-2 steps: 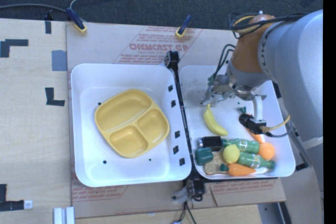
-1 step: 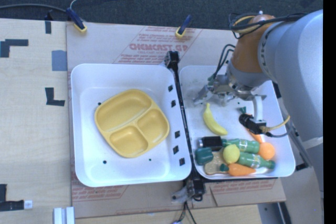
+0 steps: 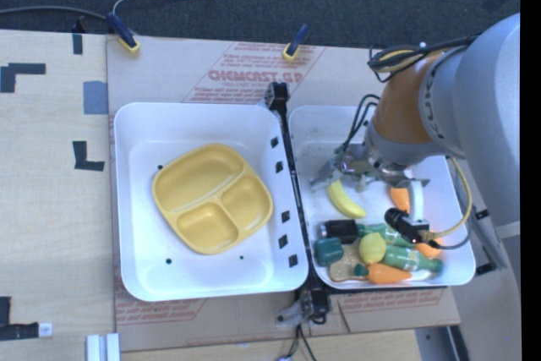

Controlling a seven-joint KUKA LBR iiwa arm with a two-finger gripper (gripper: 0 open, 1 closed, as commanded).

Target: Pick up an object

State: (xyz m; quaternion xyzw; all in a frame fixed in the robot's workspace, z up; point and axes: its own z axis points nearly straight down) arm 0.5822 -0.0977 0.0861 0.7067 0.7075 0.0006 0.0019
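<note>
Banana (image 3: 345, 199) lies just below the arm's lowered pincer (image 3: 338, 171).

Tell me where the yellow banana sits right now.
The yellow banana lies in the right bin, near that bin's middle-left, just below the tool and above the black object and the cluster of toy food along the near edge.
</note>
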